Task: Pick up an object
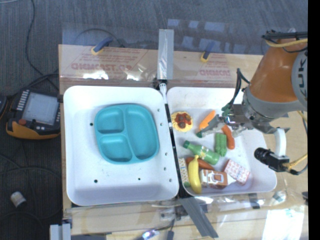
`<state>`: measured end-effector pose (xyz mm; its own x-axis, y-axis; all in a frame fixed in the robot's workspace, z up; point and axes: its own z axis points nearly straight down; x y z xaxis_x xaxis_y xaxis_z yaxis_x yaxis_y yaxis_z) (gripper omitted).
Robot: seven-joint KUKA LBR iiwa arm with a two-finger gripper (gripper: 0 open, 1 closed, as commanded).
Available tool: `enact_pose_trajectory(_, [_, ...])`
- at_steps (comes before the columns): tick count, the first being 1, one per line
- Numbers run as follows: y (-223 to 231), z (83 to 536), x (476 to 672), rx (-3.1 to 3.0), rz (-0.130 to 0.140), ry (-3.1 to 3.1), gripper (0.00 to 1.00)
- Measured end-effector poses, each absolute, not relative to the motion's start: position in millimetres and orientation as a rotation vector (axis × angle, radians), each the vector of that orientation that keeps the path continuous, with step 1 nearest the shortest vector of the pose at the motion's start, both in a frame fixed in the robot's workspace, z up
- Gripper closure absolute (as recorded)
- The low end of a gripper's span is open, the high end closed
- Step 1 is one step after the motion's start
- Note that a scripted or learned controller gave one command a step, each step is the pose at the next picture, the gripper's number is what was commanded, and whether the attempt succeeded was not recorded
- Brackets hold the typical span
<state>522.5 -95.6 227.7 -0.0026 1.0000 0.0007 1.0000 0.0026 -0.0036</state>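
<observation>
While above toys (210,151), jaws (226,124).

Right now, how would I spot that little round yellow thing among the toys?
Look at the right-hand white bin, the one crowded with toy food. In its upper left corner, close to the divider between the bins, lies the small round yellow piece. It alone is disc-shaped with a red centre; the carrot beside it is long and orange.

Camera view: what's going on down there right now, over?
Gripper low in right bin, among toy food. Nothing seen held. Orange carrot, green pickle close beside it. Teal tray in left bin, untouched.
</observation>
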Motion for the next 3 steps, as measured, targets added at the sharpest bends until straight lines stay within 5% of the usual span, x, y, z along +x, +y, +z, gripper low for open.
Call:
enact_pose_trajectory(1, [-130,246,558.1,-2.332,0.002,-2.103,0.0])
enact_pose_trajectory(2, [-158,93,618.5,-2.2,0.002,-2.244,0.0])
enact_pose_trajectory(3, [-158,101,617.9,-2.199,0.002,-2.241,1.0])
